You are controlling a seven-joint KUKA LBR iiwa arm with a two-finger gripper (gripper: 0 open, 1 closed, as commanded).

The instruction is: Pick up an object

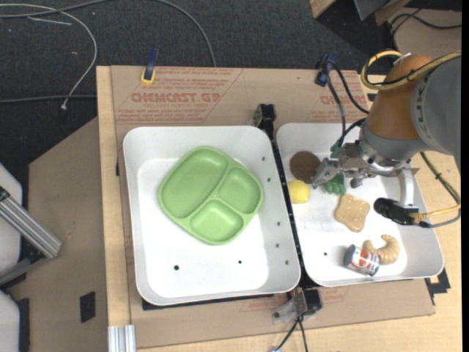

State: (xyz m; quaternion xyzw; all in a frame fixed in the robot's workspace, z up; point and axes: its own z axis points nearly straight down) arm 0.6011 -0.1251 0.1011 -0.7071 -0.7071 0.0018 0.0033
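Low over the right bin, picking my target

My gripper (331, 176) sits down among the clutter at the far left of the right bin (432, 259), just beside a green item (335, 187), with a brown round piece (303, 165) and a yellow one (298, 191) close by; I cannot tell how my jaws stand. I judge the green item nearest: I should centre on it and clear its neighbours before closing. The green divided plate (211, 194) lies in the left bin (146, 270)

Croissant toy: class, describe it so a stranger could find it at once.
Look in the right bin, near its front edge. The croissant lies there beside a small can. It alone is a curved, ridged, tan crescent.
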